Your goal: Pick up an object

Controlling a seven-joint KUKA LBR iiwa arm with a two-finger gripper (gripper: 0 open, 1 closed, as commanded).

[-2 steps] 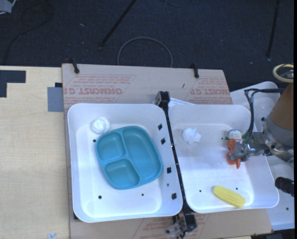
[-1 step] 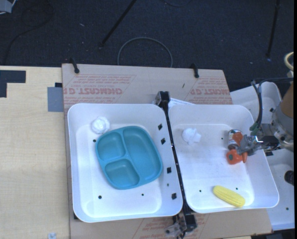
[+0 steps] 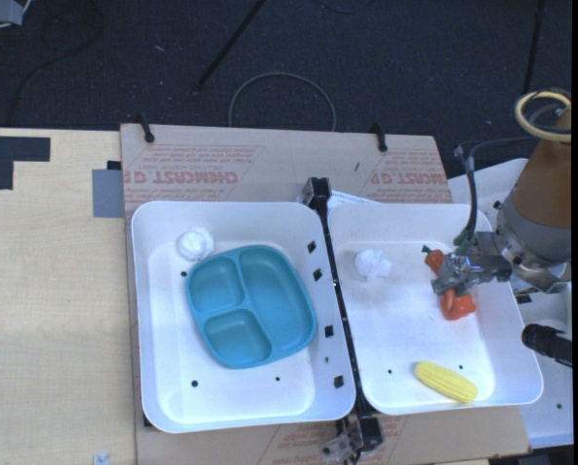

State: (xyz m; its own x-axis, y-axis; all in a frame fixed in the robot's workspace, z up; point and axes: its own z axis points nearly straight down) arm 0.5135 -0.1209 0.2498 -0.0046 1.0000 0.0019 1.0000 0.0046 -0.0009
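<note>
In the right bin (image 3: 521, 381) my gripper (image 3: 452, 277) is low over an orange-red object (image 3: 458, 305). Parts of that object stick out above and below the gripper's grey body. A yellow corn cob (image 3: 446, 381) lies near the bin's front edge. A small white crumpled object (image 3: 371, 263) rests at the bin's back left. In the left bin (image 3: 163, 376) there is a blue divided plate (image 3: 250, 304), and a second white crumpled object (image 3: 195, 243) lies at the bin's back left corner.
The black divider (image 3: 333, 298) runs between the two bins. The arm's grey body with its orange band (image 3: 545, 197) hangs over the right bin's right rim. Bare white floor lies in the middle of the right bin.
</note>
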